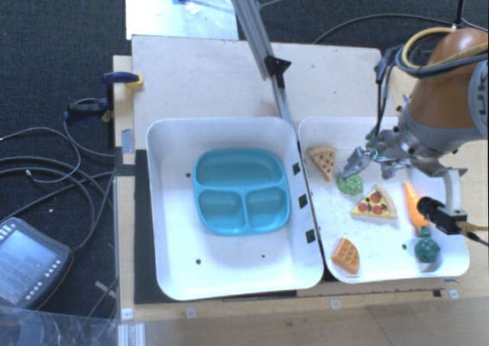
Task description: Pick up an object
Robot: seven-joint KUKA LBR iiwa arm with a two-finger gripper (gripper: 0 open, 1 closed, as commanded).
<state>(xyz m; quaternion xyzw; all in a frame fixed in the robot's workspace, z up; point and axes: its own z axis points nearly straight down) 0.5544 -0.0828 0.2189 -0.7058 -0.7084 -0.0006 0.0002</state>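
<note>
One fixed camera above the bench (229,77), looking down at a slant, both bins (172,260) in frame.

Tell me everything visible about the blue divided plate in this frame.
The blue divided plate is a rounded-rectangle tray, plastic by its look, light blue with a raised rim. It has three compartments: one wide one along the far side, two smaller ones along the near side. It lies flat, right way up, around the middle of the left bin. Nothing sits in it, and nothing else touches it.
</note>
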